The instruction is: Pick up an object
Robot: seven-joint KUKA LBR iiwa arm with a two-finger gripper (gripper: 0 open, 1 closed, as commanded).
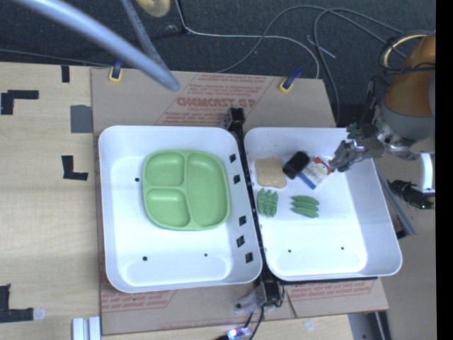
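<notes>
In the right bin (368, 253) lie a tan flat piece (270, 172), a black block (296, 164), a small white, red and blue packet (316, 173), and two green pea-pod pieces (267, 202) (305, 205). My gripper (342, 156) hangs over the bin's upper right part, just right of the packet, tilted toward it. The arm's grey wrist and orange band (409, 94) sit at the right edge of the view.
The left bin (120, 261) holds a green divided plate (187, 189). Black clips run down the seam between the bins (244, 218). Cables lie across the dark area behind the bench. A grey pole (92, 30) crosses the upper left.
</notes>
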